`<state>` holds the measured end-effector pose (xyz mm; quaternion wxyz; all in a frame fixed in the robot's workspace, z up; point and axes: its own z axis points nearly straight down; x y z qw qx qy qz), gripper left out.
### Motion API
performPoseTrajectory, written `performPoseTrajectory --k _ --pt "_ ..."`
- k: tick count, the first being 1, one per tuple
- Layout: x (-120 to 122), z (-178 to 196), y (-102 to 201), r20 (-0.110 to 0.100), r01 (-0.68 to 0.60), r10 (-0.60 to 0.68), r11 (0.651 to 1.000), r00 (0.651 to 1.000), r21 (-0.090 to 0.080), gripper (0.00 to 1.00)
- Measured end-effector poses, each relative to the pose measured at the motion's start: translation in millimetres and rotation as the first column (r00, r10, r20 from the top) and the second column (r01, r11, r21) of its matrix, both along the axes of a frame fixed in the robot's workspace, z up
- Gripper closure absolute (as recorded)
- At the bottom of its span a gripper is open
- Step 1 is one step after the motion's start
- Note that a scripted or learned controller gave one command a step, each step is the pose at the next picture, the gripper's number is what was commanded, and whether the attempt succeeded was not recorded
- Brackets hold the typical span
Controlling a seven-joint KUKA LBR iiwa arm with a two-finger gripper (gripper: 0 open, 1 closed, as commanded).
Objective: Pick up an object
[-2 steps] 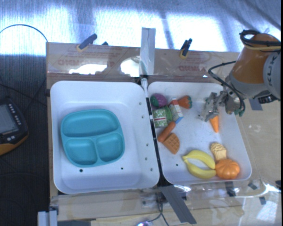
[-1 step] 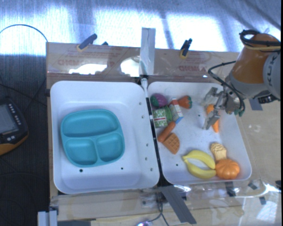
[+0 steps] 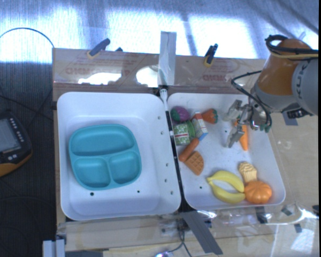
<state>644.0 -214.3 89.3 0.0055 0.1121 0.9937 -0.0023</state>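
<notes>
Pumpkin (image 3: pixel 258 192), banana (image 3: pixel 226 186) at right bin's near edge; arm (image 3: pixel 286 82) reaches from right, gripper (image 3: pixel 237 134) lowered, fingers closed around orange carrot (image 3: pixel 244 138).

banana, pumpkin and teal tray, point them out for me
banana (image 3: pixel 226 186), camera view, middle of its yellow curve
pumpkin (image 3: pixel 258 192), camera view, centre of its orange body
teal tray (image 3: pixel 104 155), camera view, ridge between its compartments

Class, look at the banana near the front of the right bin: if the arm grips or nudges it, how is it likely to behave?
The banana looks like smooth moulded plastic, so it is probably stiff, light and a bit slippery. Its curved shape suggests it may pivot or rock rather than roll if pushed. It lies close to the pumpkin, so a nudge could shift that too.
</notes>
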Motion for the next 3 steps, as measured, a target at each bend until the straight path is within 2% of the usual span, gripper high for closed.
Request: performPoseTrajectory --k 1,2,3 --pt "3 12 0 0.009 -0.001 0.001 1.0 1.0 -0.005 1.0" --pt "3 12 0 0.008 -0.001 0.001 1.0 1.0 -0.005 0.0" --pt "-9 0 3 0.003 0.034 -0.034 0.999 0.999 0.002 0.0"
